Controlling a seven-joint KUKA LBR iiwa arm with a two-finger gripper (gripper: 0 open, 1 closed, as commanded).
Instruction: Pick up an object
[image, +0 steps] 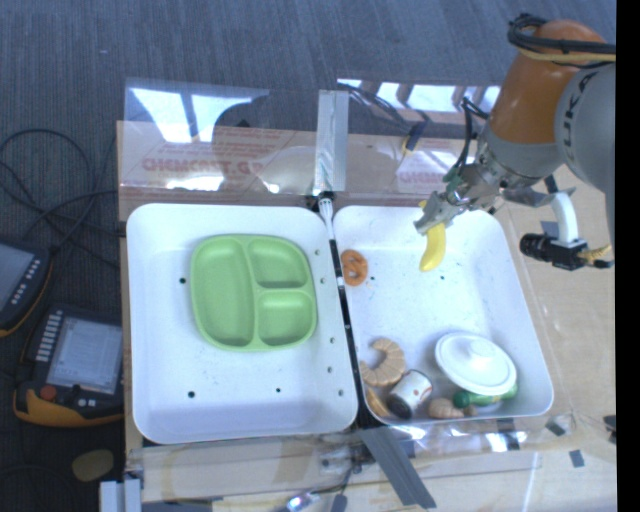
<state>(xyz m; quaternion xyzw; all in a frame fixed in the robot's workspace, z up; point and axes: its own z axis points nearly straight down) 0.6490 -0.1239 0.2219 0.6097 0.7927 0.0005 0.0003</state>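
Observation:
A yellow banana (432, 251) hangs upright over the far part of the right bin (520, 290), its top end caught between the fingers of my gripper (438, 216). The gripper is shut on that end and comes in from the upper right, below the orange band of the arm. The banana looks lifted off the bin floor.
In the right bin lie a small pretzel (353, 265) by the left wall, a bread piece (384, 361), a small can (408, 390) and a white lidded bowl (475, 363) near the front. The left bin (160, 380) holds a green divided plate (253, 291).

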